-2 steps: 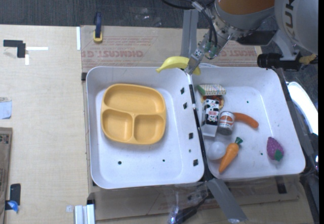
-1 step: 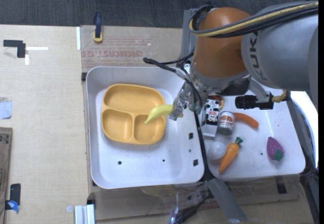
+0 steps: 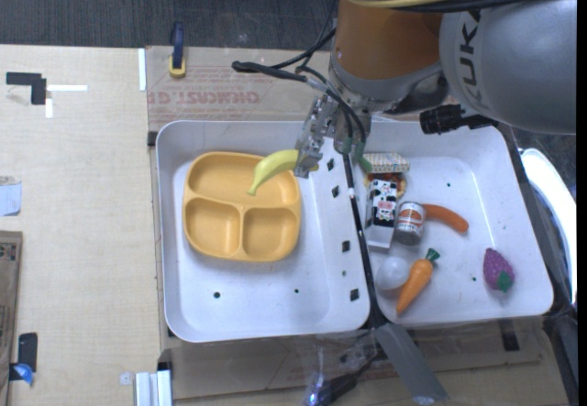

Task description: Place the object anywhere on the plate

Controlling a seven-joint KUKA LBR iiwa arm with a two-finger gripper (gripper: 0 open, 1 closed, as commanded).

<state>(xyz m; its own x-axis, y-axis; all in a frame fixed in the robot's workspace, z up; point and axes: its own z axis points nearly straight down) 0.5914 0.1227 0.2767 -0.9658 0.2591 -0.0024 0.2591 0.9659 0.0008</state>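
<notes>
Camera view: banana hangs over the yellow plate's upper right rim, its stem end pinched in the fingers of the gripper. Carry looks done; release still left. Other toys sit in right bin.

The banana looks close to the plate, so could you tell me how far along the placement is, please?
Done: the banana has left the right bin and its lower end overlaps the yellow divided plate. In hand: its upper end sits at the gripper. Left: releasing it onto the plate.
</notes>
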